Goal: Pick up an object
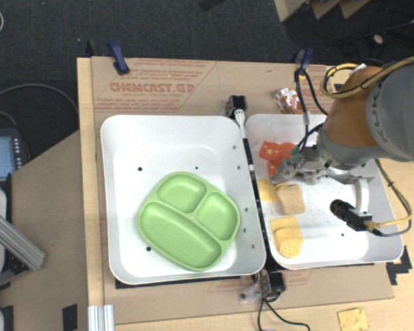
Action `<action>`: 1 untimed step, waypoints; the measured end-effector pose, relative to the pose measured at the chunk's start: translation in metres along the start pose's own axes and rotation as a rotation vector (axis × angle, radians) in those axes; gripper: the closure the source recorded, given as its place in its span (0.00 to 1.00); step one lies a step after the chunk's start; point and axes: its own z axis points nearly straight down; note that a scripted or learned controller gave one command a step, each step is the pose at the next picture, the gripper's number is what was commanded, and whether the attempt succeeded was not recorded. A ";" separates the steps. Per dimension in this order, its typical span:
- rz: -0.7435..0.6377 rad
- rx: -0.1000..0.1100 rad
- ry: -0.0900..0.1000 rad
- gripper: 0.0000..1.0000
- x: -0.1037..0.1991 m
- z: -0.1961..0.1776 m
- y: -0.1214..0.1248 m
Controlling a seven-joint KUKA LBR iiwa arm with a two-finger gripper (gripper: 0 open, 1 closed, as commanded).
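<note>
My gripper (288, 170) reaches into the right bin (379, 250) from the right and sits low at its left side. It hovers between a red object (272, 150) just behind it and a tan block (290, 200) just in front of it. A yellow ridged piece (287, 236) lies further forward in the same bin. The arm's grey body and orange band cover the bin's back right part.
The left bin (124, 143) holds a green three-compartment plate (188, 219). A small red and silver wrapped item (288, 101) lies on the cardboard behind the right bin. Black cables loop over the right bin's right side. Clamps stand at the bench's back edge.
</note>
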 end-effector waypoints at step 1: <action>0.009 0.008 0.002 0.00 0.003 -0.002 -0.100</action>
